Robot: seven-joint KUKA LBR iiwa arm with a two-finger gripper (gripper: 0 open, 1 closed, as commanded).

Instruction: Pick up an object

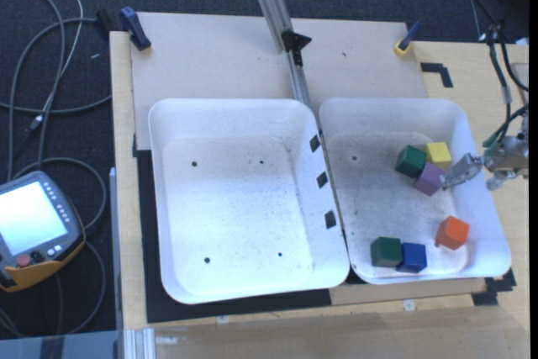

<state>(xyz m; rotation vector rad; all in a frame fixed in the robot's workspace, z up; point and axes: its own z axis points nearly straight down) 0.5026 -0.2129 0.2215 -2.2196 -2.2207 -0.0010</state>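
End effector (465, 170) seemingly touching purple block (429, 178)

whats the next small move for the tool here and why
Probably a short nudge toward the purple block, then close. The tool sits at the right bin's right wall, its tip right beside that block, with nothing seen between its fingers. The green block and yellow block crowd behind, so a small approach seems safest.

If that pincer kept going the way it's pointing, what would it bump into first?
Probably the purple block: the pincer points left at it from the right bin's edge, though its height above the blocks is unclear.
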